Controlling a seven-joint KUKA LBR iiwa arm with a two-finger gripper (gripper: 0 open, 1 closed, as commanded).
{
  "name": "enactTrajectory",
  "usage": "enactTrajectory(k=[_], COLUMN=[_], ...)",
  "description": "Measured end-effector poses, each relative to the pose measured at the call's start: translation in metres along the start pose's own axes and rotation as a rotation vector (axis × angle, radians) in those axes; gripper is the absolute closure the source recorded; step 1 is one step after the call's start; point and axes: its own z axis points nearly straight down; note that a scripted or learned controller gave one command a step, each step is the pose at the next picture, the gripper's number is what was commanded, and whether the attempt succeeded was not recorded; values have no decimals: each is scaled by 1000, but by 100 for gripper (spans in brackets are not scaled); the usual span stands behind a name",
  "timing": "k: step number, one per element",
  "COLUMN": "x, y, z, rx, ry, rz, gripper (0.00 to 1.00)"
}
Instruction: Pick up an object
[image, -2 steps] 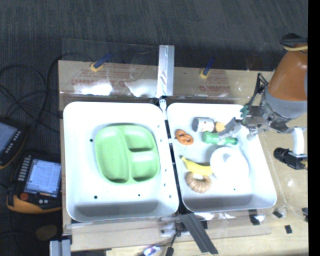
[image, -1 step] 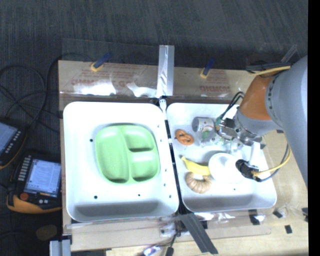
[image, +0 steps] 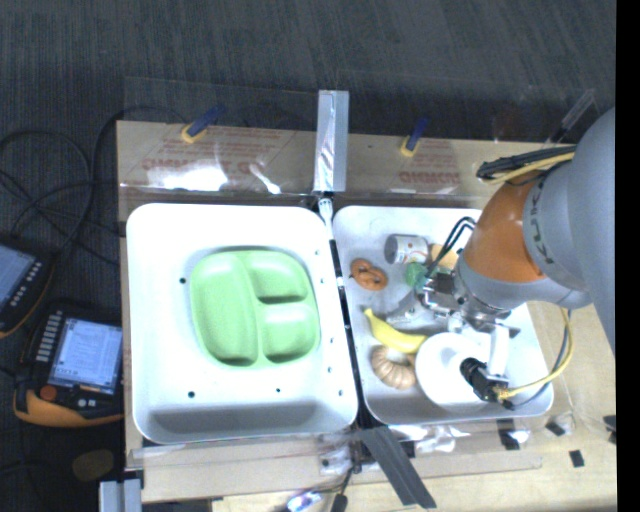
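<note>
Left bin (image: 160, 400): holds a green divided tray (image: 255, 305), lying flat near the middle, three compartments w/ nothing in them. Right bin (image: 350, 225): small stuff bunched together, namely a brown pretzel-like piece (image: 368, 274) near the divider wall, a banana (image: 393, 334) just below it, a tan ridged item (image: 393, 368) (croissant or shell toy, can't say) touching the banana's underside, a white round plate-like disc (image: 450, 370) beside that, and a grey metal cylinder (image: 403, 247) toward the back. Arm comes in from the right; gripper (image: 436, 283) sits low over the bin's center, just right of the banana; whether it's spread or pinched can't be told, wrist hides it. Likely pick, my guess: the banana. Prob. light plastic, stiff, smooth and a bit slippery, curved, so take it across the thick middle, not the tapered ends. No brand, label or readable writing anywhere at this res.
</note>
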Motion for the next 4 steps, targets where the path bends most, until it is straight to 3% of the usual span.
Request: enactTrajectory(k=[1,3,4], x=[16,16,12], y=[-27,-51,-27], z=[-1,-1,1], rx=[-10,-8,9], ry=[0,4,4], rz=[-65,236,149], gripper=[0,0,0])
